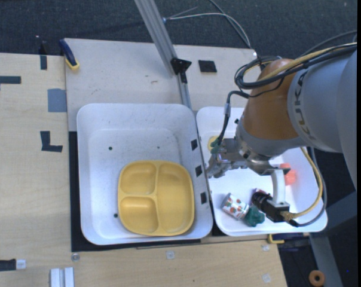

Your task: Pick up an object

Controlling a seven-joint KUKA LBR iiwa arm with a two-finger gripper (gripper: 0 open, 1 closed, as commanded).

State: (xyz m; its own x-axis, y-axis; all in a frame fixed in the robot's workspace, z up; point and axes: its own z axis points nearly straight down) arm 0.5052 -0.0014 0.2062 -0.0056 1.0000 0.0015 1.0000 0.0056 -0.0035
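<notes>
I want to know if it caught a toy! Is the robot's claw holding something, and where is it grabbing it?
It cannot be told. The gripper hangs over the right white bin, with nothing visible between its fingers. The small white patterned block lies loose below.

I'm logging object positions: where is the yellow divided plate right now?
The yellow divided plate lies flat in the left bin, toward its front right corner, beside the rim shared with the right bin, where the arm is working.

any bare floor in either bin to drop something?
Left bin: bare strip between its far wall and the yellow divided plate, plus a narrow band left of the plate. Right bin: crowded, with the gripper at its left wall and a small white patterned item, green piece and orange piece clustered near.
</notes>
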